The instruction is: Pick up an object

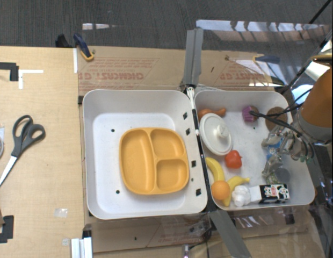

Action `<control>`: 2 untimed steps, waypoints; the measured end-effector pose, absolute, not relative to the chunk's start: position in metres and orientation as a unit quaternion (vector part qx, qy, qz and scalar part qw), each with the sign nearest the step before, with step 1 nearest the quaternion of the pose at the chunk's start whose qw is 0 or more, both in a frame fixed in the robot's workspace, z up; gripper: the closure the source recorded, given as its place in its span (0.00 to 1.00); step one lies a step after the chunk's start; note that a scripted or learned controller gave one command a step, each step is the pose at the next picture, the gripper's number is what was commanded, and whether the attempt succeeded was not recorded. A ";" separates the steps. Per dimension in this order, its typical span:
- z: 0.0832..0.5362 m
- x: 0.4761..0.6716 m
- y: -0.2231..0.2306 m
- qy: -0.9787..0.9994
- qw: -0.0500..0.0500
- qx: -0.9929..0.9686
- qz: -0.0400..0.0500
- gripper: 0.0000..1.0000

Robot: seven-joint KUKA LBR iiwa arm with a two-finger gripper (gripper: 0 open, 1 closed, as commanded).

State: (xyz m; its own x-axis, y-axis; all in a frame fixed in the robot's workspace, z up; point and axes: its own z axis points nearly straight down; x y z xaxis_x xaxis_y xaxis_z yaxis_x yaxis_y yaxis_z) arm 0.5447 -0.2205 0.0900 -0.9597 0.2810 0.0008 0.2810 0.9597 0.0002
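Pale wood bench top (pixel 37 198) carries two white bins, with scissors (pixel 19 141) lying well left of them. We see the left bin (pixel 99 198) holding a yellow divided plate (pixel 154 160). Just right of that plate, the right bin (pixel 231 93) holds a white lid (pixel 216 134), a red tomato (pixel 233 158), a banana (pixel 216 169), an orange (pixel 221 190), a white garlic-like piece (pixel 241 196), a black-and-white box (pixel 274 193) and a purple piece (pixel 248 113). Farther right of the plate, the gripper (pixel 277 156) sits low in that bin over a grey item (pixel 282 174); cables clutter it, so we cannot tell its state. A brown object (pixel 275 114) is partly hidden behind the cables.
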 end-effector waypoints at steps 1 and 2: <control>0.091 0.632 -0.220 -0.978 -0.001 -0.209 0.000 0.00; 0.227 0.627 -0.222 -0.855 0.000 -0.519 0.001 0.00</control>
State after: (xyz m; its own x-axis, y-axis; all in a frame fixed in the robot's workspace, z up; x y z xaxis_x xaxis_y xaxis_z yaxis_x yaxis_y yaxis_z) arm 0.6273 -0.2215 0.2269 -0.4605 0.8877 -0.0016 0.8877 0.4605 -0.0014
